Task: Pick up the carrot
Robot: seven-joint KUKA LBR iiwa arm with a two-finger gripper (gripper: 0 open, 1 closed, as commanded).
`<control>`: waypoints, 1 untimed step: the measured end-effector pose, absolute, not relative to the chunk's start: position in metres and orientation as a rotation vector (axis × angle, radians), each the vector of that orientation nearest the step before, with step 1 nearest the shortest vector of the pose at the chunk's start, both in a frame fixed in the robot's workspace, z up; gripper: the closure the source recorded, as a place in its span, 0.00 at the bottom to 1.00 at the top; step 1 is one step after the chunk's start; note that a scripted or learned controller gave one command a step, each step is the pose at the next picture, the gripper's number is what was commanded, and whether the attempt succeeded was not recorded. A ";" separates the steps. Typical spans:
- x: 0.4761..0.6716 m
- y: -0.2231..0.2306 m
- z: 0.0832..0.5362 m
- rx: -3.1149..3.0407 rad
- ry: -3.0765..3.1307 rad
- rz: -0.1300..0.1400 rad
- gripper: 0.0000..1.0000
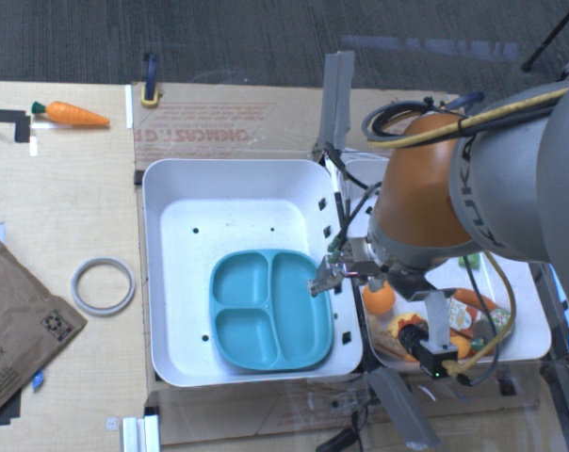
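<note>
An orange carrot with a green top (pixel 73 114) lies on the wooden bench at the far left, outside both bins. In the right bin (pixel 534 342), a second orange, carrot-like piece (pixel 475 299) pokes out from under the arm, beside a small green bit. My gripper (pixel 326 279) hangs low over the wall between the two bins, at the right edge of the teal plate (pixel 266 323). I see nothing held in it. The arm hides most of the right bin.
The teal three-part plate lies in the left bin (pixel 171 252). An orange ball (pixel 380 298) and several small toys sit in the right bin under the wrist. A grey tape ring (pixel 103 284) and a cardboard box (pixel 16 332) lie on the bench at left.
</note>
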State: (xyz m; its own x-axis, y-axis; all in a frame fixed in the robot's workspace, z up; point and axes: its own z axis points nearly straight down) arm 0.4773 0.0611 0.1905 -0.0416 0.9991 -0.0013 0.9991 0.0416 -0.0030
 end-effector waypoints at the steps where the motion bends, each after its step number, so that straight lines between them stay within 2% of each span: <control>1: 0.493 -0.006 0.239 -1.951 -2.464 0.003 0.00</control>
State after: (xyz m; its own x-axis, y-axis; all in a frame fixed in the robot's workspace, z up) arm 0.4934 -0.0059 0.2389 -0.2294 0.9733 -0.0017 0.9733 0.2294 -0.0010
